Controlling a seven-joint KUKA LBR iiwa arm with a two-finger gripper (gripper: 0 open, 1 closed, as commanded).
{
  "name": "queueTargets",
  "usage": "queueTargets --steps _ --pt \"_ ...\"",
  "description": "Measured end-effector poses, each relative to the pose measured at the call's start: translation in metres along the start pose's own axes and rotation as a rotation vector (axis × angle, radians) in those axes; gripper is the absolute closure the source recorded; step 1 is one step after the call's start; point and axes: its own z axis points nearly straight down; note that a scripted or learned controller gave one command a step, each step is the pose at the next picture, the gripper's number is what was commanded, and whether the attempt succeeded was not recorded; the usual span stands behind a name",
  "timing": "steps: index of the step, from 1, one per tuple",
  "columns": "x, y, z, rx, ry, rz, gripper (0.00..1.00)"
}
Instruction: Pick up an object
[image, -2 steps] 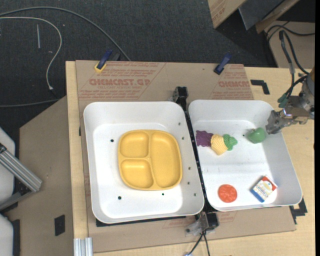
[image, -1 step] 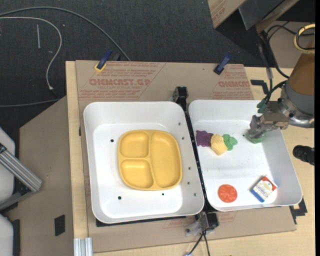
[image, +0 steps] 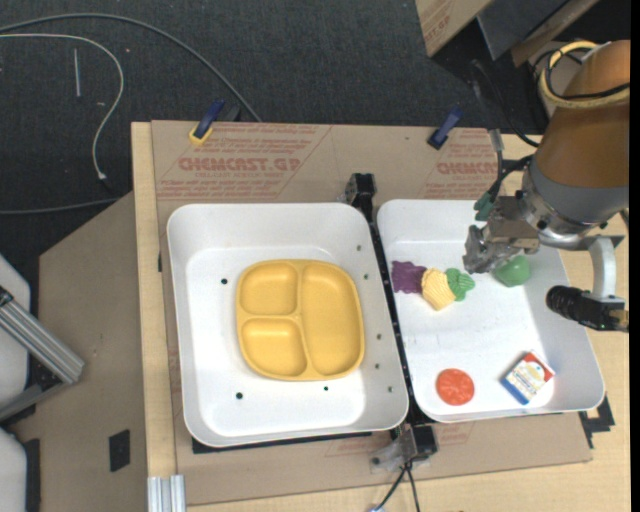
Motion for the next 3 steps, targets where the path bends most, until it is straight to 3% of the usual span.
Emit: queueTargets --steps 1,3 --pt "0.051 0.006 0.02 0.003 0.0 0.001 1.0" --pt "0.154 0.02 0.023 -0.003 -0.002 0.001 1.0"
